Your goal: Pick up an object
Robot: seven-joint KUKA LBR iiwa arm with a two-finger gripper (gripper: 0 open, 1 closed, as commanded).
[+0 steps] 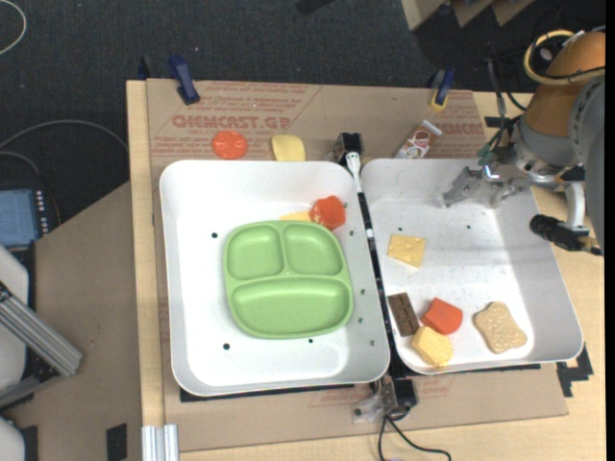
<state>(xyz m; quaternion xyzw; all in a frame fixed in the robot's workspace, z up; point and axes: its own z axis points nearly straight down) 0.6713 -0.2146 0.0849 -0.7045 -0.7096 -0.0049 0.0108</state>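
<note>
- Where the right bin (538,286) holds its loose pieces, five objects lie: a pale yellow cheese-like square (405,250) near the left wall, a brown chocolate bar (402,312) at the lower left, a red-orange block (442,316) just beside it, a yellow piece (431,347) touching the red-orange block from below, and a tan cracker (501,327) toward the lower right.
- Gripper (478,185) over the bin's upper right part, well apart from all five; fingers spread, nothing between them.
- Left bin (183,257): green divided plate (286,279) at centre, red tomato-like piece (329,211) at its upper right edge.
- On the cardboard behind the bins: orange round piece (229,144), pale yellow piece (287,148), small wrapped packet (415,143).
</note>
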